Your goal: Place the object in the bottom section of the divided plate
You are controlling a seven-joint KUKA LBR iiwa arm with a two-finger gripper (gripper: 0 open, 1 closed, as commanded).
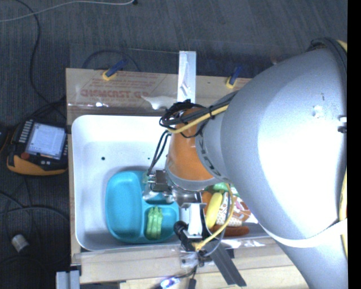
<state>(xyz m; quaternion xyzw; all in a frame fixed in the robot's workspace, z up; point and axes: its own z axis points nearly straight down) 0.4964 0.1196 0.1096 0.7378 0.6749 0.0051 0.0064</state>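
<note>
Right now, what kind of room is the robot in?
Probably a robot lab. A big grey arm reaches over a white bin holding a blue toy plate, with loose cables on the floor.

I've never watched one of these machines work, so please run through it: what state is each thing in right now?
Divided plate: blue, flat in the left bin.
Green object: lying in the plate's bottom section.
Left bin: white, holding the plate.
Arm: reaching over both bins.
Gripper: low over the plate's right edge.
Yellow item: lying in the right bin.

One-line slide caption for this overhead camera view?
KUKA arm hangs over the left white bin, gripper above a blue divided plate holding a green object.
</note>
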